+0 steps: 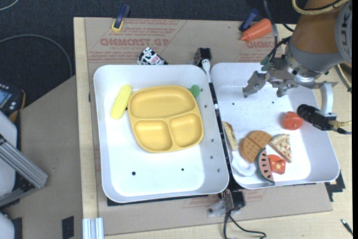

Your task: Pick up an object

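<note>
The yellow divided plate serves as the anchor here; it lies in the left bin, a little above that bin's middle, with one long compartment at the top and two smaller ones below. Just left of the plate, touching or nearly touching its upper left rim, a toy corn cob lies tilted, its top leaning right. At the plate's upper right corner a small green piece peeks out from behind the rim. Above the plate, outside the bin on the bench, sits a small black-and-white toy.

Right of the plate, across the bin wall, the right bin holds a cluster of toy foods at its lower part: a pale bread-like piece nearest the plate, then a round brown waffle, a white piece below it, a watermelon slice, a pizza wedge and, a bit apart and higher, a red tomato-like toy.

Further up and right of the plate, the gripper hangs over the upper part of the right bin, above bare white floor, well apart from the food cluster. Its fingers are spread wide with nothing between them. An orange carrot toy lies on the bench beyond the right bin.
</note>
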`<action>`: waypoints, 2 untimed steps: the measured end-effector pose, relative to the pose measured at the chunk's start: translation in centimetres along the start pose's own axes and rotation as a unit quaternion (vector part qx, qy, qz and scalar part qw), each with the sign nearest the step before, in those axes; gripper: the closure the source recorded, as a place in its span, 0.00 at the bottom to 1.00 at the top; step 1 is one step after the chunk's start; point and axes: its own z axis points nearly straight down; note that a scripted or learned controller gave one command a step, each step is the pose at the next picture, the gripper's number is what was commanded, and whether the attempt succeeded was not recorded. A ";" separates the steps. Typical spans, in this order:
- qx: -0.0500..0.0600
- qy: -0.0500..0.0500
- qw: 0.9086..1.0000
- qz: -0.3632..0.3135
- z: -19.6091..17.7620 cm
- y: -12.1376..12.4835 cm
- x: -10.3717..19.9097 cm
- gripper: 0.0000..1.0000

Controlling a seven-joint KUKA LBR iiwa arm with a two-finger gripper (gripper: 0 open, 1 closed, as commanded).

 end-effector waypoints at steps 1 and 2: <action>0.003 0.000 1.000 0.000 5.8 0.7 -0.3 0.00; 0.003 0.000 1.000 0.000 11.2 0.6 -0.2 0.00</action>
